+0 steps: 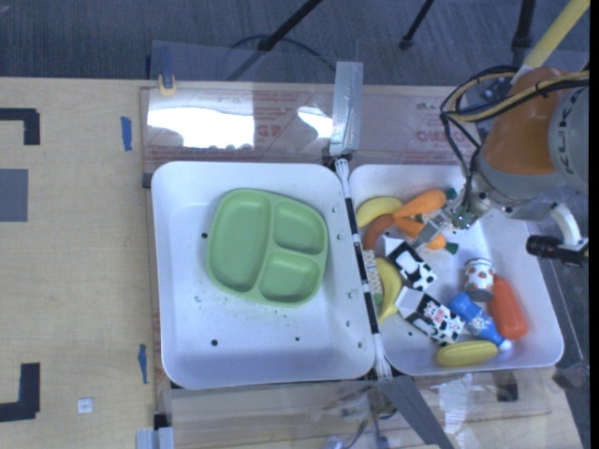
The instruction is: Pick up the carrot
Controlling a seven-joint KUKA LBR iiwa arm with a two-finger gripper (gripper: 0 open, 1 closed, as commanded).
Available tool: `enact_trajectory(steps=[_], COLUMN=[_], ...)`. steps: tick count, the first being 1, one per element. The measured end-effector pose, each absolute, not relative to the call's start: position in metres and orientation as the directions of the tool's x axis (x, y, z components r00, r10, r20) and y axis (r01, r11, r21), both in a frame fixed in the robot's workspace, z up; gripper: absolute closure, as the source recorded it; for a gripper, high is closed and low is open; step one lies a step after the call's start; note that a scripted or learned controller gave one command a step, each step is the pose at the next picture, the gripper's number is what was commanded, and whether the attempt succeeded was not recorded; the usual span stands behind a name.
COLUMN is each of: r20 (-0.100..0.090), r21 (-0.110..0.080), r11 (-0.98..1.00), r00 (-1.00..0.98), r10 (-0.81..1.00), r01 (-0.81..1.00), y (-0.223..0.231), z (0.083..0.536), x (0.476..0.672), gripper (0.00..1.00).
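The carrot [417, 205] is an orange piece lying in the upper left part of the right bin [541, 344], next to a yellow banana [375, 210]. My gripper [437, 229] reaches in from the right and hangs over the carrot's right end, just below and to the right of its middle. The grey arm with its orange band [520, 138] covers the bin's upper right corner. Part of the carrot's lower edge is hidden by the gripper.
The right bin also holds two black-and-white blocks [413, 267], a small white and red jar [478, 275], a blue item [468, 310], an orange-red piece [509, 310] and a yellow fruit [466, 352]. A green divided plate [267, 246] lies in the left bin [178, 344].
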State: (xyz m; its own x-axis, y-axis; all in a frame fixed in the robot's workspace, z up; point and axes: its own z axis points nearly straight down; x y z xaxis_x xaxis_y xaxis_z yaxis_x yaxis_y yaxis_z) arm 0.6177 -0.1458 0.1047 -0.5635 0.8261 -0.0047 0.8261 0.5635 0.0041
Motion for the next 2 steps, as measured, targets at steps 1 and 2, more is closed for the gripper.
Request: enact_trajectory(steps=[1,2], r20=[-0.011,-0.018], r21=[-0.010,0.007], r11=[0.725,0.728], r00=[-0.725,-0.727], r10=[0.689,0.686], r01=[0.689,0.686], y=[-0.132,-0.127], z=[0.098,0.110], x=[0.639,0.643], gripper=[0.00,1.00])
